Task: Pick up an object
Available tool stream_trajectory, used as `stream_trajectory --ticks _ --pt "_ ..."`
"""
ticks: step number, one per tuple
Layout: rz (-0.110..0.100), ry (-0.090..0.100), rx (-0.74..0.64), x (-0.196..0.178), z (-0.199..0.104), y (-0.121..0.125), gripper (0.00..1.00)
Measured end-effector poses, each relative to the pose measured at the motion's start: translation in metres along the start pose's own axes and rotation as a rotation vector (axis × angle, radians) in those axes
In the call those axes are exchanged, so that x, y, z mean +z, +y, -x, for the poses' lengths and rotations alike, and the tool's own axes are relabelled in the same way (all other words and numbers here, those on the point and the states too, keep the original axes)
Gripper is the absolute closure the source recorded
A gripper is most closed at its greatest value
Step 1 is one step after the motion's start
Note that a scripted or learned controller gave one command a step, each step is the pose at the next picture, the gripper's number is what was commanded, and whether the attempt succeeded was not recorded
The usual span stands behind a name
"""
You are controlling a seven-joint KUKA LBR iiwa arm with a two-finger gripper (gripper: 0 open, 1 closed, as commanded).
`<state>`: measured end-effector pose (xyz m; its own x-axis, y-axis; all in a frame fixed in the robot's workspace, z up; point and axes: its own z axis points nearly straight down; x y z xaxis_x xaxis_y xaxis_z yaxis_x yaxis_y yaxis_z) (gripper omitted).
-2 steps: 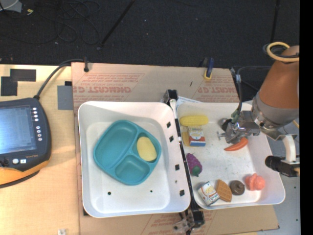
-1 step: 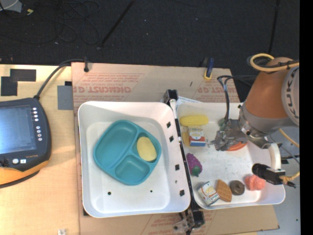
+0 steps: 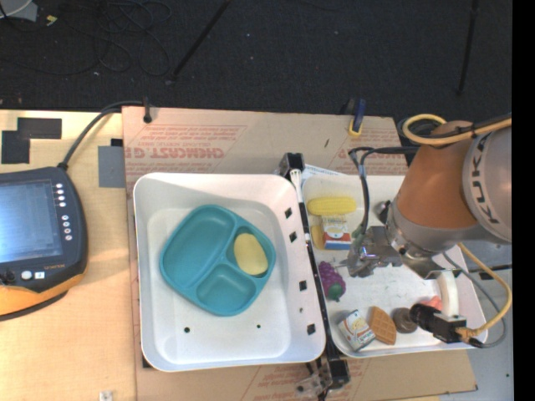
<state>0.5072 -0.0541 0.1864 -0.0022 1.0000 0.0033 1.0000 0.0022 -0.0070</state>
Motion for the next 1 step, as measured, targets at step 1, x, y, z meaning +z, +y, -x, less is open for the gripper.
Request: stream_trajectory --ticks 1 --pt "0.001 -0.001 0.001 -0.0001 -0.0305 -0.0193 1.00"
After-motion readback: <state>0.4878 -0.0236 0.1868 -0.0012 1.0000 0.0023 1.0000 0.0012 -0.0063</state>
